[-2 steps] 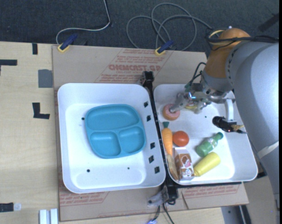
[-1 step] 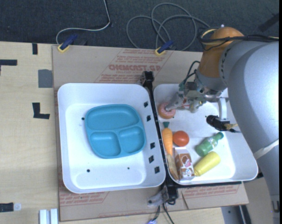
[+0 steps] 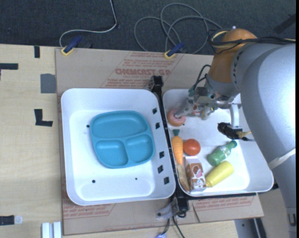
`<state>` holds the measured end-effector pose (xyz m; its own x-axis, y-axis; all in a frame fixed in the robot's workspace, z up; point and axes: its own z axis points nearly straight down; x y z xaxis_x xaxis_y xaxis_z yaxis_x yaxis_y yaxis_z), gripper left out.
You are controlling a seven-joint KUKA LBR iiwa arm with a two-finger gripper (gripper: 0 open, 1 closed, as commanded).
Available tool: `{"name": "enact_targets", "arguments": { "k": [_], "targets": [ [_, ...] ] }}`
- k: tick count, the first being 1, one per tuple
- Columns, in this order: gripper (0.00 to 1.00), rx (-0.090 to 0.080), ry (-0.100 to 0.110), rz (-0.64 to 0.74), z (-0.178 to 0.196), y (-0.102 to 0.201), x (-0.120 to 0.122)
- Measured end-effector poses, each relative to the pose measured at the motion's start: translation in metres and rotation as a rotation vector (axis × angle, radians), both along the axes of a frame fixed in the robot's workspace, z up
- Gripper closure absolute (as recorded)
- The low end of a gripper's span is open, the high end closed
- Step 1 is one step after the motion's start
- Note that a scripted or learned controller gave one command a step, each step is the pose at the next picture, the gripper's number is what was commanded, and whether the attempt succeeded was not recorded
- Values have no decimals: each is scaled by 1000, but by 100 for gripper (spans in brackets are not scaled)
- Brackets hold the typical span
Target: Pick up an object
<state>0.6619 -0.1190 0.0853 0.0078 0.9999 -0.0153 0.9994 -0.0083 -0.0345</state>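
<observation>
Looking at a gripper (image 3: pixel 200 106) parked low in the right bin (image 3: pixel 258 185), up around 11 o'clock of it, reaching in from 3 o'clock on the grey arm (image 3: pixel 271 93). Can't tell from this angle whether it's open or closed, too much wrist clutter in the way.

Seems to be going for the donut (image 3: pixel 178 117), sitting just beside the tip at its 8 o'clock, close against the divider wall. Can't say if touching or merely near. Probably picked because it lies alone up there.

Lots else down toward 6 o'clock: carrot (image 3: pixel 177 150), tomato (image 3: pixel 191 147), carton (image 3: pixel 195 175), green bottle (image 3: pixel 221 153), yellow bottle (image 3: pixel 220 173), all bunched, so harder to grab cleanly.

Over in the left bin (image 3: pixel 70 103), just a blue plate (image 3: pixel 122 138).

Nothing lifted yet, going by this. Guessing the wall could get in the way of a grab.
</observation>
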Motion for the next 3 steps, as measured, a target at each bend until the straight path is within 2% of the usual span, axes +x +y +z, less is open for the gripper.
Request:
{"name": "enact_targets", "arguments": {
  "k": [2,3],
  "targets": [
    [0,-5,-1,-2,0,2,0],
    [0,2,-1,1,0,1,0]
  ]
}}
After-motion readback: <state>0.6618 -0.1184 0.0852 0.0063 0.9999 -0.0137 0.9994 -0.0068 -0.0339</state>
